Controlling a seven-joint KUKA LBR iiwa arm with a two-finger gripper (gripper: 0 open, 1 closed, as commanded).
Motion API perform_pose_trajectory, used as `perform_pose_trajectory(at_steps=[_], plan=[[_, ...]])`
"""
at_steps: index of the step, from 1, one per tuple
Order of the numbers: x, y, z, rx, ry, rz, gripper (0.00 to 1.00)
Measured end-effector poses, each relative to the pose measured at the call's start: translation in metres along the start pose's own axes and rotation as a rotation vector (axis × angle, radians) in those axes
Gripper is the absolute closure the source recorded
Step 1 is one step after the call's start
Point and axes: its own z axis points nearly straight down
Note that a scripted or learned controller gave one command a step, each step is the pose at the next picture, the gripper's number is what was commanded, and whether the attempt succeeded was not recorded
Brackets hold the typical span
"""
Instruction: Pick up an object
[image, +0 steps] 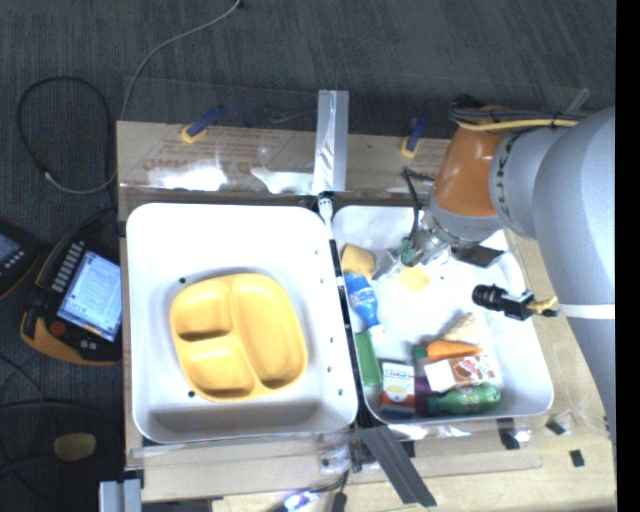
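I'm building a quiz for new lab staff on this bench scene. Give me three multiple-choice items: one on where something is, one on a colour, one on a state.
1. Where is the divided plate?
A. Left bin
B. Right bin
C. On the floor

2. What colour is that plate?
A. Blue
B. Yellow
C. Red

3. How does the green bottle sit?
A. Upright
B. Hanging from the gripper
C. Lying on its side

Answers:
1. A: it sits alone in the left bin.
2. B: all its compartments are yellow.
3. C: it lies flat along the near wall of the right bin, far from the gripper.
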Motion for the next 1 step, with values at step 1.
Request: perform_pose_trajectory(at_steps=[1], plan=[[0.0420, 0.0031, -0.0921, 0.013, 0.011, -0.200, 1.00]])
